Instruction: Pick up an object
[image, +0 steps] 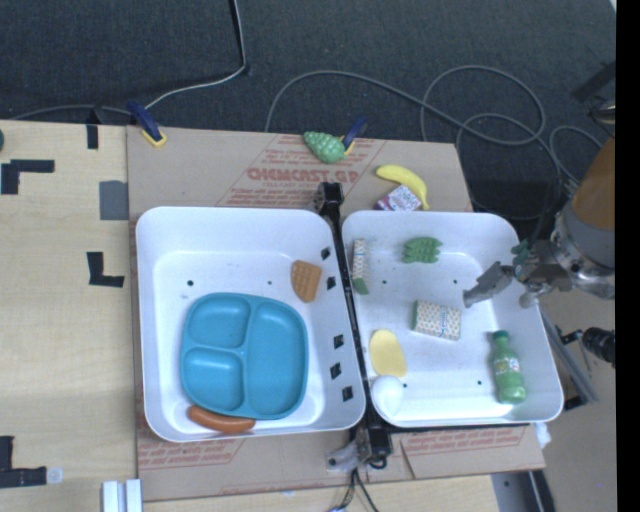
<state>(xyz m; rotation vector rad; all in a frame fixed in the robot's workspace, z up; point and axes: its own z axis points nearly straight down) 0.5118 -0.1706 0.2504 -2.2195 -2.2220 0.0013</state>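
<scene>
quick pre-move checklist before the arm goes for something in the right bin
1. Gripper carrying nothing: ok, nothing shows between its fingers.
2. Gripper over the right bin: ok, near its right rim.
3. Nearest targets exposed: ok, green bottle and patterned block lie apart from each other.
4. Bottle standing upright: not ok, it lies on its side by the right wall.
5. Finger opening wide enough: cannot tell.
6. Yellow piece free of the white item: cannot tell, they lie close.

I saw my gripper (497, 282) hovering over the right bin (455, 405), fingers spread, above the green bottle (506, 367) and near the patterned block (438, 320).
</scene>
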